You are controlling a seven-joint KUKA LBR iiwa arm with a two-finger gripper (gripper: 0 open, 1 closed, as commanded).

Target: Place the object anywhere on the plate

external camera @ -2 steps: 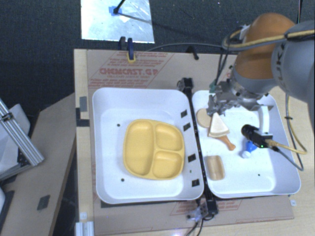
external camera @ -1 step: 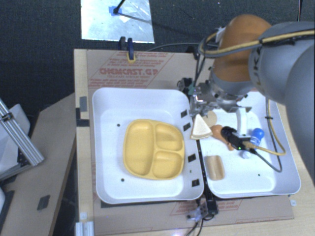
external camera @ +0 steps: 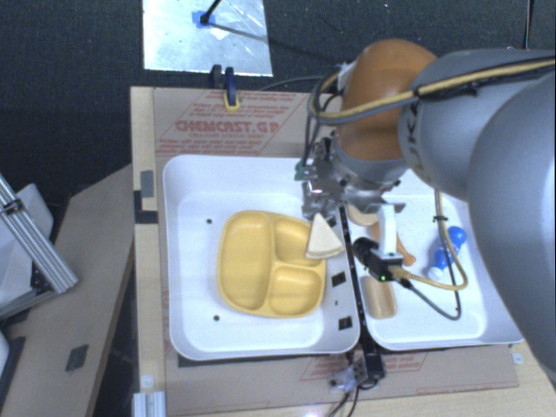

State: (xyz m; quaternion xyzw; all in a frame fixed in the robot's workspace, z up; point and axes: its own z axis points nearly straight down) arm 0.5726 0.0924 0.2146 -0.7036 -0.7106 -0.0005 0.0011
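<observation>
1. Gripper [external camera: 318, 205], above the plate's 2 o'clock rim; whether it grips cannot be told.
2. Cream wedge [external camera: 322, 238], at 3 o'clock on the yellow plate [external camera: 261, 263], just below the gripper.

Two white bins on the worktop: left bin [external camera: 187, 259], right bin [external camera: 473, 315]. One yellow plate [external camera: 261, 263] in the left bin, three compartments counted. One pale wedge [external camera: 323, 239] at the plate's right edge. One arm [external camera: 469, 111], one orange band [external camera: 382, 85], one tool [external camera: 314, 205] above the wedge. Over in the right bin: one blue-and-white item [external camera: 445, 248], one tan item [external camera: 380, 296], one white-and-orange item [external camera: 388, 237], partly hidden. One blue-and-yellow clamp [external camera: 229, 88] at the board's far edge. One shiny sheet [external camera: 207, 23] behind.
</observation>
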